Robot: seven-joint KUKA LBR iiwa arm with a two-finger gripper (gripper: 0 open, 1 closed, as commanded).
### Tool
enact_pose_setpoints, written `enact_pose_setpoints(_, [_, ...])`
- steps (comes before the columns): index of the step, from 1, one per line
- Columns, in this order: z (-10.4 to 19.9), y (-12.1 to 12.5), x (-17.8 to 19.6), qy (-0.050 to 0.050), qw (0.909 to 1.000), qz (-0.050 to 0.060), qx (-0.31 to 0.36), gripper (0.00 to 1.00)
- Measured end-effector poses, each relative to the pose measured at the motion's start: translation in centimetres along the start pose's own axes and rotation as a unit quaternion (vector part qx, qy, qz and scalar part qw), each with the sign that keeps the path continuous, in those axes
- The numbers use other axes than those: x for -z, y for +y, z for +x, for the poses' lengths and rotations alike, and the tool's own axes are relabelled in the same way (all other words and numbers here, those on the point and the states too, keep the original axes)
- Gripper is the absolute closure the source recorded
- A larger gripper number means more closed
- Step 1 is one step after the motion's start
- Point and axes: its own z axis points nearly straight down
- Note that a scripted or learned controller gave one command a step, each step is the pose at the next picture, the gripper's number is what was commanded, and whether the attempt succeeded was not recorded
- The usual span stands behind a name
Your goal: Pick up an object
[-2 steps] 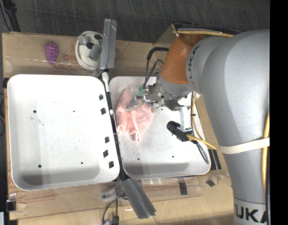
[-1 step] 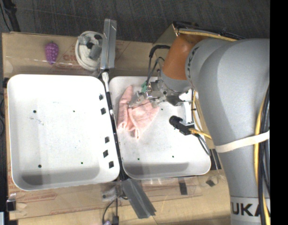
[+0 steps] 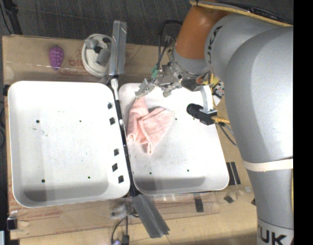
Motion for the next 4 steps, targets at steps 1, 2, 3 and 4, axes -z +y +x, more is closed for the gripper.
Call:
enact_pose_setpoints(1, [-3.9,-0.9,-10.0,0.000,0.9999,-0.001,-0.013,0.00])
enact_pose_setpoints(2, [-1.9,-8.7,-10.0,0.001,0.9979,0.000,0.065,0.00])
enact_pose_setpoints(3, [-1.9,-8.6,-8.9,0.001,0.9978,0.000,0.067,1.00])
enact_pose_setpoints(4, [1.8,-5.7,3.3,0.000,0.9997,0.001,0.023,1.00])
